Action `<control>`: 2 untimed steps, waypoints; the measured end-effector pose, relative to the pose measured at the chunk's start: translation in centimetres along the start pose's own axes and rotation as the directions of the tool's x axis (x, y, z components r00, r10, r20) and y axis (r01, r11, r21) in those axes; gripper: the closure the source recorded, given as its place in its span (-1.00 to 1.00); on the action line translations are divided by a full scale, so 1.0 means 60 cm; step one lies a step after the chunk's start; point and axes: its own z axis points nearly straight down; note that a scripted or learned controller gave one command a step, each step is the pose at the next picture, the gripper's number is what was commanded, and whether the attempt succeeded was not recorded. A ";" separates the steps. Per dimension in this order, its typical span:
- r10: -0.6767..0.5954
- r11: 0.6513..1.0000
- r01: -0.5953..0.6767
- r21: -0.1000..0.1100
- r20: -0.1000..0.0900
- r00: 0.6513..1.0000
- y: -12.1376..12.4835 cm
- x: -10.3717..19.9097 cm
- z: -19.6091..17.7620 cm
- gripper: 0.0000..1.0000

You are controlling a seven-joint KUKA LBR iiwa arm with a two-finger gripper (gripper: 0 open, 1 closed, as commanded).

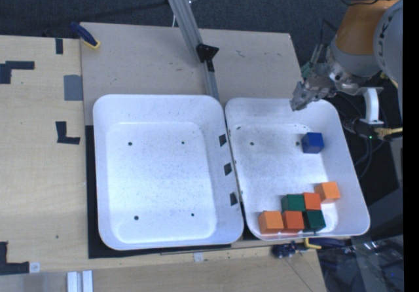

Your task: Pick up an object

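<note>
A: Two white bins sit side by side. What is hard to read?

B: The gripper [302, 99], above the right bin's [262, 114] far rim; its fingers blur together, so open or closed, I cannot tell. The arm [366, 22] is cut off at the right edge.

A: And the contents, left to right?

B: The left bin [105, 114] shows bare floor. The right one holds a blue cube [312, 143] near the gripper, apart from it, and orange cubes [271, 220] and green cubes [294, 203] clustered at the near corner.
</note>
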 end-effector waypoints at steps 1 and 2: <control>0.000 1.000 0.000 0.002 -0.001 1.000 0.001 0.001 -0.028 1.00; -0.005 1.000 0.005 0.005 -0.003 1.000 0.013 0.091 -0.014 1.00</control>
